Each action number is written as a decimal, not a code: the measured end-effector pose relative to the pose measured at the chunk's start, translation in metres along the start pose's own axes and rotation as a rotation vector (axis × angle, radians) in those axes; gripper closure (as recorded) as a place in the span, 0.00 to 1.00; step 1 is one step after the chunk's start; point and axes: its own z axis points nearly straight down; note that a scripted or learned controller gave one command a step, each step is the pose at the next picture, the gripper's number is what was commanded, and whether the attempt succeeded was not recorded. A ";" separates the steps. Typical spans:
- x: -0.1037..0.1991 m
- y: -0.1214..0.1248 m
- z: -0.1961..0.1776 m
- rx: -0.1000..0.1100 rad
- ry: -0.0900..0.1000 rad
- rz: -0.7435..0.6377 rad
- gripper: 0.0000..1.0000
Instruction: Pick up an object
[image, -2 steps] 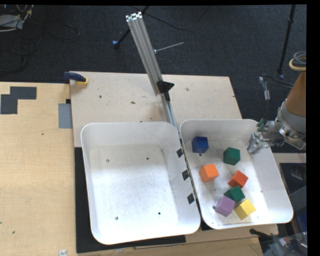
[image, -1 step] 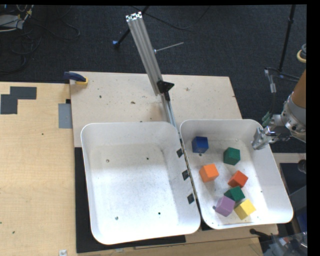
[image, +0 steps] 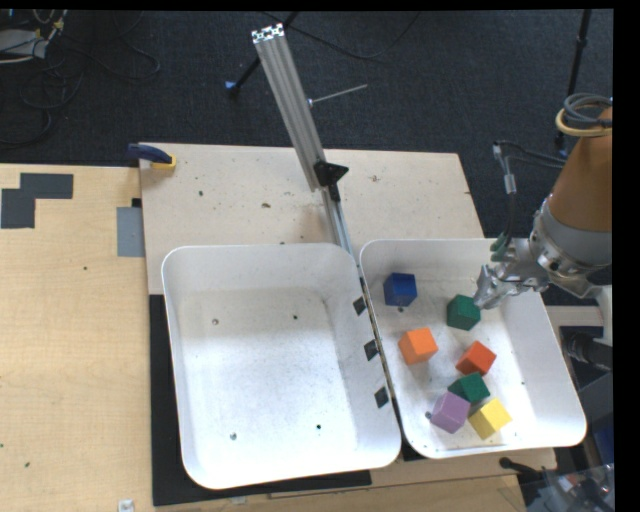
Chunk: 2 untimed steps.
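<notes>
Right bin (image: 560, 400) holds the whole lot: blue cube (image: 400, 289) near the top, green cube (image: 463, 312) upper right, orange cube (image: 418, 345) mid, red-orange cube (image: 477, 357) below it, then a tight cluster of dark green cube (image: 469, 388), purple cube (image: 449, 411) and yellow cube (image: 489, 418) by the near wall. Left bin (image: 200, 300) has speckled floor only

Gripper (image: 492, 288) sits just beside the green cube, on its upper right side, low in the bin. I read that cube as the likely target. From my seat I cannot tell how the jaws stand; the tips blur into grey against the white wall, and I see nothing clearly between them

Risks as I judge them:
- Approach looks offset to the cube's edge, so a close could clip a corner and flick it away
- One finger may land on top of the cube and press instead of straddling
- Bin's right wall is near; a finger could catch on it
- Skewed cube faces could slip out on lift
</notes>
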 end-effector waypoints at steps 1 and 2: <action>0.058 -0.007 -0.005 0.001 0.000 -0.002 1.00; 0.110 -0.017 0.011 0.003 0.000 -0.001 1.00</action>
